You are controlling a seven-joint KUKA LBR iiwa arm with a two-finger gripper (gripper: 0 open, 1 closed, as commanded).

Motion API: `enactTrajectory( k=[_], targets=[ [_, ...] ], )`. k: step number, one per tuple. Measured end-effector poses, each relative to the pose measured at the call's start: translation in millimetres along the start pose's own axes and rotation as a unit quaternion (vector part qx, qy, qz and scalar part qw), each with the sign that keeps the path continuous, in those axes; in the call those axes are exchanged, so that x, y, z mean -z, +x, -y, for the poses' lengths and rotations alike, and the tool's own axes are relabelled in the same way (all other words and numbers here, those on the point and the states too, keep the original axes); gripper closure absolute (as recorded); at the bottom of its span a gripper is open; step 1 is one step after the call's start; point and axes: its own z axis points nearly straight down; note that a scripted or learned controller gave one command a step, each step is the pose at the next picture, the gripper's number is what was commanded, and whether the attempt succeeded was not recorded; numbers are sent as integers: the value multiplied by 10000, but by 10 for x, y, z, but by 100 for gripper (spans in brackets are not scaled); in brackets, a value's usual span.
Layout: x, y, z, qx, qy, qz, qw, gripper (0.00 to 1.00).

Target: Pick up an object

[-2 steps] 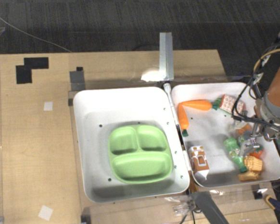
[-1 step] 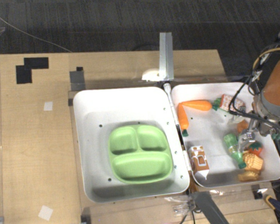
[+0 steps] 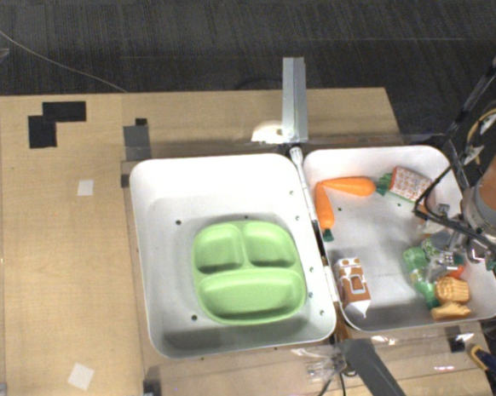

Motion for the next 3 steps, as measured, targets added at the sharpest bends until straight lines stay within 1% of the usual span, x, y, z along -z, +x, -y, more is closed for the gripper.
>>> enactTrajectory(
  k=[1, 2, 3],
  targets=[
    [-4, 17, 13, -550, 5, -33, 9985, 0],
    [-7, 34, 24, -1124, 11, -62, 9936, 0],
    [-8, 39, 24, -1271, 10, -71, 9919, 0]
  ],
)
